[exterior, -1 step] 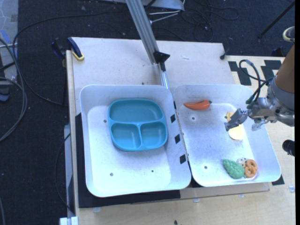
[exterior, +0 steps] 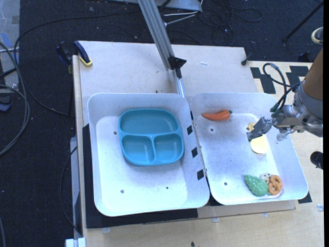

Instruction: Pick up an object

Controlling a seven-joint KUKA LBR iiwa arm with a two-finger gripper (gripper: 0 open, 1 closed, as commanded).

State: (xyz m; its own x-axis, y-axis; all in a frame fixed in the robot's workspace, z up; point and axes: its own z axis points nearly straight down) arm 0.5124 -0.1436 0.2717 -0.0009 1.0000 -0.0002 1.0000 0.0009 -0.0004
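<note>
The gripper (exterior: 258, 129) hangs low over the right bin (exterior: 231, 153), near its far right side, directly above a pale yellow piece (exterior: 259, 145). Whether it is released or clenched cannot be told — the view is too coarse at the tip, and nothing is seen held in it.

The candidates for picking all lie in the right bin: the yellow piece just under the gripper, a carrot (exterior: 217, 115) near the back wall, and a green lump (exterior: 256, 184) touching a pretzel (exterior: 275, 184) in the near right corner. The left bin (exterior: 103, 189) holds a blue tray (exterior: 151, 137), well apart from the arm.

Judging from this pose, the yellow piece is the likely target, and it looks flat and smooth. The risk is a closing grip that skids over it or pushes it aside — a low, rounded thing gives little to bite on. A descent slightly off centre could pin it against the floor or tip its edge up instead of catching it.

The piece also lies near the bin's right wall, so a nudge could drive it against the slope, harder to reach. A lift that comes up with nothing would be easy to miss from this angle, since the wrist hides part of the contact.
</note>
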